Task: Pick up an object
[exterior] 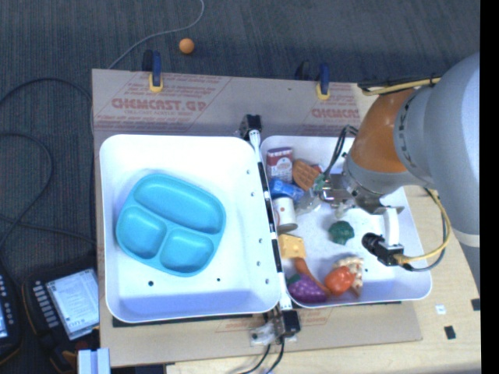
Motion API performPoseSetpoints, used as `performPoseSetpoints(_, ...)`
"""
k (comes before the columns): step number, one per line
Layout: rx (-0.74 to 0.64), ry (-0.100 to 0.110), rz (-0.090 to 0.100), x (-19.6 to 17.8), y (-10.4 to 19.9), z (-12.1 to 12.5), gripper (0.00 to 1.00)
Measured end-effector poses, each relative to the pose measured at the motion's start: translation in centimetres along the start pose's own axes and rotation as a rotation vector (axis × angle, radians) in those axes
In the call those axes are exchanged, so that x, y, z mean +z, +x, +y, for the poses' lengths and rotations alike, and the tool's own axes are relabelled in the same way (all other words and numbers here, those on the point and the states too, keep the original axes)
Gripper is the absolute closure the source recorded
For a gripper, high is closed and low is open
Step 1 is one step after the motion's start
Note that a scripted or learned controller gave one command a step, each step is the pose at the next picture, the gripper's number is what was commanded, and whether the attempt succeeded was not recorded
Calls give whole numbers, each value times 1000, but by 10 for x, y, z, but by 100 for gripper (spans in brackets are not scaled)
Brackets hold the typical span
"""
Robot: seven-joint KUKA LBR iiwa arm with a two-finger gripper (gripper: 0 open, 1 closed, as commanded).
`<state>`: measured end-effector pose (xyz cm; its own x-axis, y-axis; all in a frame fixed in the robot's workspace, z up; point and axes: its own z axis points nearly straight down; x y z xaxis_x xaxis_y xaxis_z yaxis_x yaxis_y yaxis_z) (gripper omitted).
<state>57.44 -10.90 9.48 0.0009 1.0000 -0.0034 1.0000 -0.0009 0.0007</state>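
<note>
Right bin (417,287) on the desk: my tool (326,195) sits low among the toys near a green piece (340,231); grip state unreadable.

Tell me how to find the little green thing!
Look in the right bin, the crowded one the grey arm reaches into. Near its middle, beside the gripper, lies the small green object. It is the only dark green, roundish thing there; the toys below it are orange, purple and yellow.
</note>
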Motion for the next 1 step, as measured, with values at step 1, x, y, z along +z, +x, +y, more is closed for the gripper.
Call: performPoseSetpoints(1,0,2,1,-9,1,0,100)
